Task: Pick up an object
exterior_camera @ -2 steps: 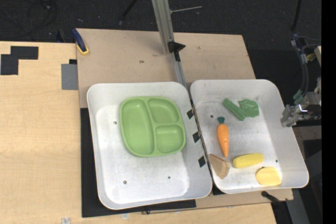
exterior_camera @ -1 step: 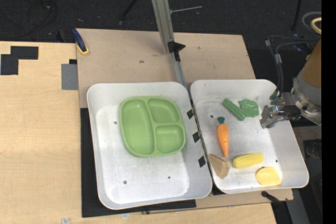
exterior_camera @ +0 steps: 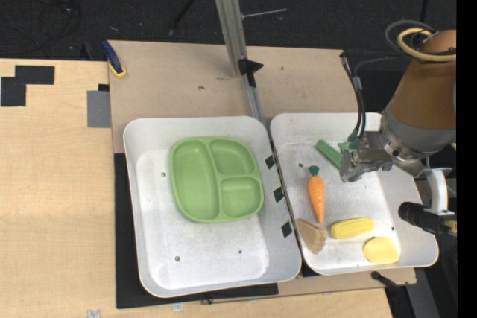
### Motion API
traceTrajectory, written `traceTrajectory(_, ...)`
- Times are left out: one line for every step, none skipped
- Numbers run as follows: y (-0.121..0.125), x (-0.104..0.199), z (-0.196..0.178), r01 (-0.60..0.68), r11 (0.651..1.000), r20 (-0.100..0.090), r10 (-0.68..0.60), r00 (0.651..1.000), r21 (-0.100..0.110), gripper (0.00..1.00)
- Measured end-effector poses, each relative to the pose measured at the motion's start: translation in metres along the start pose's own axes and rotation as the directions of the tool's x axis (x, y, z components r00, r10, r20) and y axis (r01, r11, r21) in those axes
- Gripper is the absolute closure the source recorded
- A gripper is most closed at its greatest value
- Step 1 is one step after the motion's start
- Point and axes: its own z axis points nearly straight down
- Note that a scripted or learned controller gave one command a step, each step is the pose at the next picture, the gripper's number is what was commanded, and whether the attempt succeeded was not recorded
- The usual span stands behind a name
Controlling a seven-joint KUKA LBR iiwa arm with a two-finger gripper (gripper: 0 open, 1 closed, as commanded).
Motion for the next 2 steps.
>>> traceTrajectory(0.022, 0.049, 0.009, -0.002, 1.0, 0.001, 0.002, 1.0, -0.001, 1.0)
traceTrajectory(0.035, 0.099, 0.002, -0.002, 1.0, 0.001, 0.002, 1.0, -0.001, 1.0)
